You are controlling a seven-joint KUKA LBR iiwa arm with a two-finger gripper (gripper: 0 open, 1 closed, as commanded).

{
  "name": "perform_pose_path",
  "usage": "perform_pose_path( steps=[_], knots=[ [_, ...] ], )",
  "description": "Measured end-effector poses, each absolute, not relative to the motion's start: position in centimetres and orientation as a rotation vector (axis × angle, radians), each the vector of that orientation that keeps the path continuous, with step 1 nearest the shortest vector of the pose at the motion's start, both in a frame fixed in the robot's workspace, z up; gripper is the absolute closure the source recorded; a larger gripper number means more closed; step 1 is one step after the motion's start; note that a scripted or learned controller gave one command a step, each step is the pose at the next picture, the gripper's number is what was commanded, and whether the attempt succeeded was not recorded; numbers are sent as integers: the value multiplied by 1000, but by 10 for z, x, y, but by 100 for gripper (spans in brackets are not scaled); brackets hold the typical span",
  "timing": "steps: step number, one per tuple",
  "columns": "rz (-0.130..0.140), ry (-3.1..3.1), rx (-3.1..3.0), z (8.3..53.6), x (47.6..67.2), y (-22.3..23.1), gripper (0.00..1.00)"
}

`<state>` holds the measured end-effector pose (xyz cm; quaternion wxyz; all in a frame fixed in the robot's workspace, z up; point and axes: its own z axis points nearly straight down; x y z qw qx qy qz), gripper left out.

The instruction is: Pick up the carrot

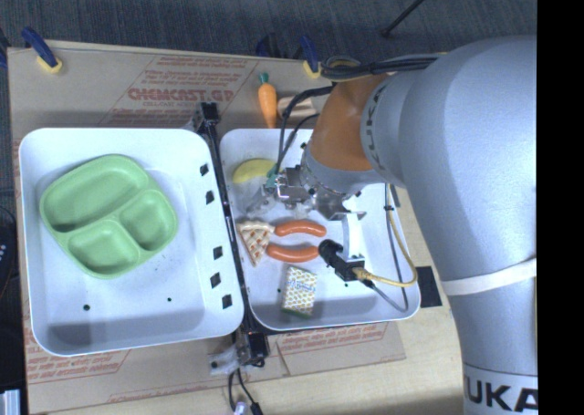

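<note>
The carrot (pixel 265 101) is small and orange with a green top. It lies on the cardboard just behind the far rim of the right bin (pixel 383 308), outside it. My gripper (pixel 287 185) hangs low over the back half of the right bin, beside a yellow lemon (pixel 252 170). It is a short way in front of the carrot and apart from it. The wrist with its orange band (pixel 342 130) covers most of the gripper from above.
The right bin also holds a pizza slice (pixel 255 240), two sausages (pixel 299 229) (pixel 294 252) and a patterned cracker block (pixel 300 292). A green divided plate (pixel 108 212) sits in the left bin (pixel 55 331). Blue clamps (pixel 41 48) grip the back edge of the bench.
</note>
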<state>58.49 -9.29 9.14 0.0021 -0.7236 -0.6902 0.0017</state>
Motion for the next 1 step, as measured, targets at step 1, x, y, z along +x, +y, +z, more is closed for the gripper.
perform_pose_path(
  steps=[1],
  knots=[
    [8, -2169, -2266, 102, 585, -93, 100]
  ],
)
